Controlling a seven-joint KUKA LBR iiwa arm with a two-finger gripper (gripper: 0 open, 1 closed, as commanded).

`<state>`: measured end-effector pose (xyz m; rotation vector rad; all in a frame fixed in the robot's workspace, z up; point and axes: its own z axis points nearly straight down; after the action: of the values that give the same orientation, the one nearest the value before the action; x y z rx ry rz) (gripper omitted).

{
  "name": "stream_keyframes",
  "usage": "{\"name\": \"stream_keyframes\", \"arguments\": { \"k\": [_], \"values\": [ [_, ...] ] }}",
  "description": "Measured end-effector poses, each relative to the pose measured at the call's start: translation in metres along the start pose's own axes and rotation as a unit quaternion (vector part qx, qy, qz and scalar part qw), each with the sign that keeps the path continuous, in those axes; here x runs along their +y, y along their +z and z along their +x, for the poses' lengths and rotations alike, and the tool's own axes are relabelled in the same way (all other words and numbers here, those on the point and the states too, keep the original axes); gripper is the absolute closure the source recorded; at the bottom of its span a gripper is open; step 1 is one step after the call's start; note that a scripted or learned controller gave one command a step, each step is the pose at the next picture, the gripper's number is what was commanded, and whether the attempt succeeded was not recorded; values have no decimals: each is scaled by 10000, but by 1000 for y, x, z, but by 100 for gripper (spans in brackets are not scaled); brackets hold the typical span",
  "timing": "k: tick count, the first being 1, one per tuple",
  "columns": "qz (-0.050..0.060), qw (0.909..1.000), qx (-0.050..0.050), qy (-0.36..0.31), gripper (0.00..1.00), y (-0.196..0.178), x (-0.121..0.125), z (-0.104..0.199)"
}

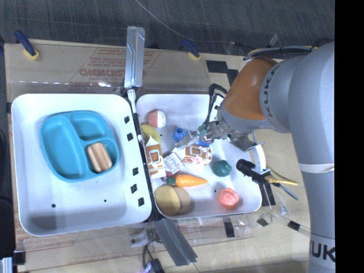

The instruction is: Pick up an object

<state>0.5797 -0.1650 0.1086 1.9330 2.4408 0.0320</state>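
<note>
End effector (206, 131) over the right bin (187, 102).
Finger state cannot be told; it sits just above the small cartons (196, 154).

Gripper (206, 132) low in right bin (170, 102) — perhaps touching carton (196, 154).

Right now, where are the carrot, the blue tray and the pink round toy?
carrot (190, 181): camera view, middle of its orange body.
blue tray (60, 147): camera view, floor of its large compartment.
pink round toy (228, 198): camera view, centre of its top.
</note>
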Motion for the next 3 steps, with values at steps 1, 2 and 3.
{"name": "stream_keyframes", "arguments": {
  "k": [1, 2, 3],
  "values": [
    [148, 9883, 15, 1521, 0, 14, 5, -6],
    [171, 9886, 21, 1496, 100, 6, 5, -6],
    [165, 9981, 32, 595, 100, -68, 21, 10]
  ]
}}
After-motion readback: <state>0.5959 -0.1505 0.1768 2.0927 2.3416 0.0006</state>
